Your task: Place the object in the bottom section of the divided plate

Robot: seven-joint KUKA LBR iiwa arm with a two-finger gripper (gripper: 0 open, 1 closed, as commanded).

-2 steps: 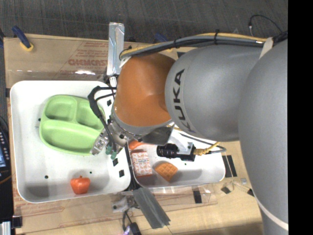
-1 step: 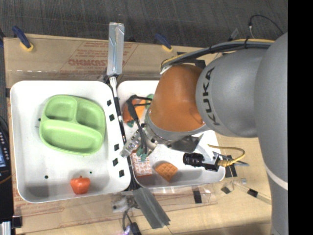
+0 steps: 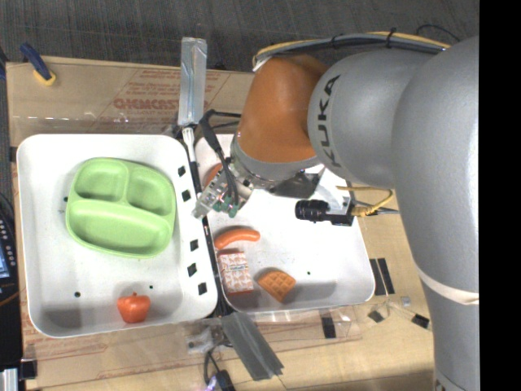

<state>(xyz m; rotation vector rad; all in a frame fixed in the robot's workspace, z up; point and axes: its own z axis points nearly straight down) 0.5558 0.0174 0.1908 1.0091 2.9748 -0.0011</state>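
Observation:
The green divided plate point(image 3: 122, 206) lies in the left bin point(image 3: 41, 243), its long bottom section towards the front. My gripper point(image 3: 216, 196) hangs low at the left edge of the right bin point(image 3: 342, 251), beside the wall between the bins. Just below it lies an orange sausage point(image 3: 237, 236). A red-and-white packet point(image 3: 235, 271) and a brown waffle point(image 3: 277, 283) rest further front. A bit of something orange point(image 3: 211, 173) shows behind the gripper, mostly hidden by it.
A red tomato-like toy point(image 3: 134, 306) sits at the front of the left bin, apart from the plate. The arm's orange band point(image 3: 277, 112) and grey body cover the back and right of the right bin. Black cable runs beside the wrist.

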